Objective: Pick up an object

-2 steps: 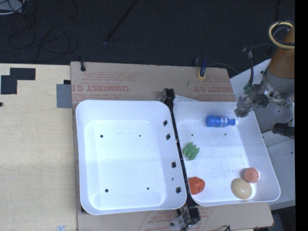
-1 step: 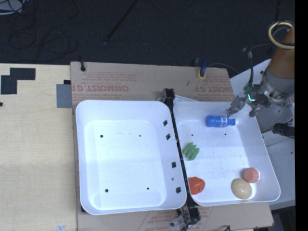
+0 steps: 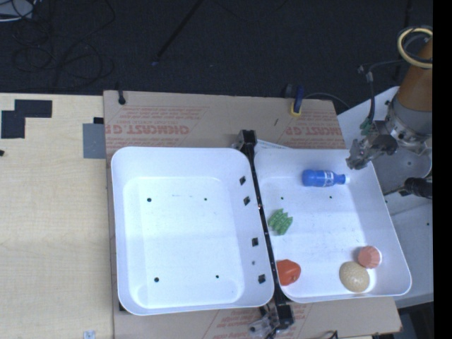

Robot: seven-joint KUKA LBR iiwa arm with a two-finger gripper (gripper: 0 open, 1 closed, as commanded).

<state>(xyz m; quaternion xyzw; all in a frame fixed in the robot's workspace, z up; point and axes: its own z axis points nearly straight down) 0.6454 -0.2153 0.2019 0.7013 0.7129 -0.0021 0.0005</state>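
Right now my gripper (image 3: 358, 155) hangs over the upper right rim of the right bin (image 3: 395, 246), and I can't tell its state from this slant. Nearest target is the blue bottle (image 3: 323, 179), lying on its side just left and slightly below the gripper, long axis running left-right with the white cap toward the gripper. Green piece (image 3: 280, 222), red piece (image 3: 288, 271) and two round ones sit farther down.

Gripper (image 3: 358, 155): above right bin's (image 3: 395, 240) far right rim
Bottle (image 3: 323, 179): lying just beside gripper
Left bin (image 3: 120, 210): beside the right one
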